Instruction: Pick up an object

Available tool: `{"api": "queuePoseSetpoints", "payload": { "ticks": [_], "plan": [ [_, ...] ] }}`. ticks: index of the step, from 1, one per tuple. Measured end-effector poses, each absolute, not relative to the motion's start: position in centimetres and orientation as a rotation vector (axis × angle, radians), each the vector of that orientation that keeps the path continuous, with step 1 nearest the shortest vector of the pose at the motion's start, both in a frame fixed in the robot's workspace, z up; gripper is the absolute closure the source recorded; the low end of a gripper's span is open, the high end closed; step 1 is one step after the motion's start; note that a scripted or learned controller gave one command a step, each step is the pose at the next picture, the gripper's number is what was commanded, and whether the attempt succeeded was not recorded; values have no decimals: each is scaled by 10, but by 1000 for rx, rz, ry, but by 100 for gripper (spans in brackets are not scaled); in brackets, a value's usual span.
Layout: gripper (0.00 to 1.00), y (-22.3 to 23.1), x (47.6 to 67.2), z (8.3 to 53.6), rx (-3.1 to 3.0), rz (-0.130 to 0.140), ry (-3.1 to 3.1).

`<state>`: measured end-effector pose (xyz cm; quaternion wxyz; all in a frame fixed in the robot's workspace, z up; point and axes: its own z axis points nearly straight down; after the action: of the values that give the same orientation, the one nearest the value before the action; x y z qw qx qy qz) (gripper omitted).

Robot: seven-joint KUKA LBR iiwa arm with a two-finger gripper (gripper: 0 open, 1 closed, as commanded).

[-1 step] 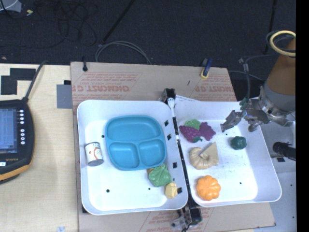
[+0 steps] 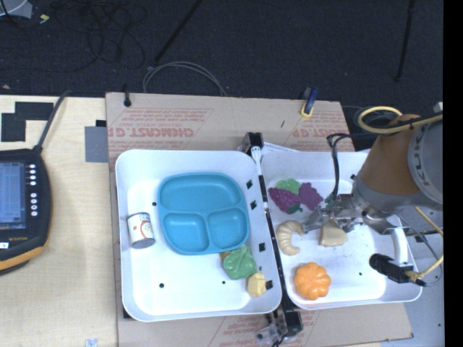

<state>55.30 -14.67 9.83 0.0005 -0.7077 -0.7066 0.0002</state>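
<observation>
Camera view: end effector, grip state unclear, above right bin on cardboard-covered bench.

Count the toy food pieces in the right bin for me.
4: purple grapes at the back, a croissant in the middle, a beige piece by the pincer, an orange pumpkin in front. The arm may hide more.

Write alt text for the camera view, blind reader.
The grey arm's end effector sits low in the right bin, over a beige piece, near a croissant, purple grapes and an orange pumpkin. The left bin holds a blue divided plate, a small can and a green toy.
</observation>
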Motion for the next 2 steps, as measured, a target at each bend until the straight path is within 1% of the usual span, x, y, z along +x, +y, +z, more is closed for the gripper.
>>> {"api": "queuePoseSetpoints", "payload": {
  "ticks": [1, 2],
  "plan": [
    [0, -169, 632, 113, -2222, -4, -2230],
    [0, -215, 579, 86, -2221, 6, -2215]
  ]
}}
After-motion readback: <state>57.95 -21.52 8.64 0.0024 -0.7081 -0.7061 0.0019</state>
